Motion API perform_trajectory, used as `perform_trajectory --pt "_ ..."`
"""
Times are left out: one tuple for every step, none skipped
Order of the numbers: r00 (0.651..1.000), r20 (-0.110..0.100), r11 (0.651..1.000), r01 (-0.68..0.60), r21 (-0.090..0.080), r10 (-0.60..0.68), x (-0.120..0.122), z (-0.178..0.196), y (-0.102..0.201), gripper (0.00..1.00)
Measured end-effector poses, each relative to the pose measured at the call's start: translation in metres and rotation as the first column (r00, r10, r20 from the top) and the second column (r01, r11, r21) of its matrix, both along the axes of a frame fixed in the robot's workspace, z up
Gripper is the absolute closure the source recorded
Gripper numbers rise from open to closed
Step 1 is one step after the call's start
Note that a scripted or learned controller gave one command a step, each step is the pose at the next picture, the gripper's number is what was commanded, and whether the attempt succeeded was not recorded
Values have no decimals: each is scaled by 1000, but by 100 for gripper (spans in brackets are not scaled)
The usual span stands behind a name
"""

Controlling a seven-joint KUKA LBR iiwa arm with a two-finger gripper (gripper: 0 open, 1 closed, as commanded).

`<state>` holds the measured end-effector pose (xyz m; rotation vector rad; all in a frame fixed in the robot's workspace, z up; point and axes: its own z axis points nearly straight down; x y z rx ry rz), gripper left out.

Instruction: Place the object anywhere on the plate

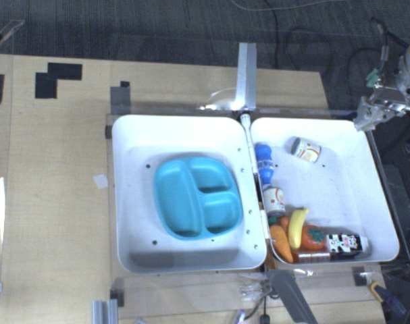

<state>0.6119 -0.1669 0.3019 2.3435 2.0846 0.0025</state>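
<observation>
A blue plate (pixel 196 196) with three compartments lies in the left white bin (pixel 134 147). The right bin (pixel 353 174) holds a small can (pixel 304 149) lying on its side near the back, a blue bottle (pixel 264 163) against the left wall, a white cup with a red label (pixel 275 199), a yellow banana (pixel 297 227), a carrot (pixel 281 243), a red item (pixel 314 239) and a dark bottle with a white label (pixel 342 244). My gripper (pixel 375 111) hangs at the far right, above the right bin's back right corner, well away from the objects.
A metal post (pixel 246 76) stands behind the divider between the two bins. Black cables (pixel 306 5) run over the dark floor at the back. Pale wood bench surface (pixel 49 181) lies to the left of the bins.
</observation>
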Motion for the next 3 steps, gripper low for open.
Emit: perform_trajectory --pt "997 -3 997 -72 3 72 -76 -97 75 100" --pt "1000 1 1000 -22 2 22 -77 -79 128 100" --pt "997 -1 997 -75 2 75 -95 -88 99 100"
